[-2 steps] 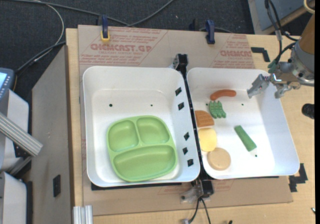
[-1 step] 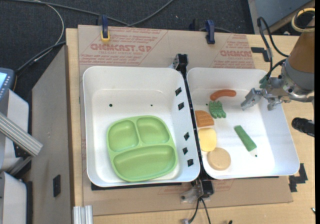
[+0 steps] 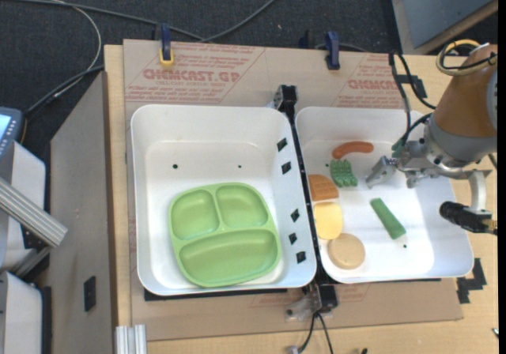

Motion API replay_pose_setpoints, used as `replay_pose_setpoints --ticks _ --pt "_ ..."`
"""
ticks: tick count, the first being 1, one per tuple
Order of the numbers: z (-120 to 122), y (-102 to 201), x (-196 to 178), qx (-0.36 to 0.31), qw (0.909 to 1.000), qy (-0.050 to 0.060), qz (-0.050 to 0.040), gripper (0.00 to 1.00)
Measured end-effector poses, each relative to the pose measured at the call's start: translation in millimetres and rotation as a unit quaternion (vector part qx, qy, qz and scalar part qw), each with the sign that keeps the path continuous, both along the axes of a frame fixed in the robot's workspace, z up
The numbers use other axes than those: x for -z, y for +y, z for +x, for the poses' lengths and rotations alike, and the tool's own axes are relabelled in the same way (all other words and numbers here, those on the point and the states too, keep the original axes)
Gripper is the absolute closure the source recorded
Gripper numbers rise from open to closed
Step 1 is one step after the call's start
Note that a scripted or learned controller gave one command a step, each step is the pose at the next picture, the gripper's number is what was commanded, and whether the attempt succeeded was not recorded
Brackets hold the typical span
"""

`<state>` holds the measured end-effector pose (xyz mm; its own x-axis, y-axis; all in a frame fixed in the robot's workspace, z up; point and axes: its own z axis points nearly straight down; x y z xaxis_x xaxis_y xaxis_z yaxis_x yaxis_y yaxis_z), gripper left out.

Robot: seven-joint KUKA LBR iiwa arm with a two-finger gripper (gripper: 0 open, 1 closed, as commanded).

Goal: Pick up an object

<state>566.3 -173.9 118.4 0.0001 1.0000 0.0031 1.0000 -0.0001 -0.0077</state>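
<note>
Camera view, two glossy white bins. We count one thing in the left bin — a matte green three-compartment plate. The right bin holds six: an orange sausage at 12 o'clock, a ridged green block, a green stick, and three tan-yellow rounded pieces toward 8 o'clock. The gripper holds nothing; we cannot tell its finger state.

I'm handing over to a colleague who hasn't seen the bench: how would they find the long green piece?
Look in the right bin, the one without the green tray. Near its middle lies the green stick, slanted and alone, right of the yellow piece. It is smooth and narrow, unlike the shorter ridged green block above it.
</note>
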Motion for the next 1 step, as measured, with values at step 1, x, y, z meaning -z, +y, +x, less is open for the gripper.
replay_pose_setpoints --ticks 1 --pt "-0.7 0.9 35.8 0.000 1.0000 -0.001 -0.0002 0.00"
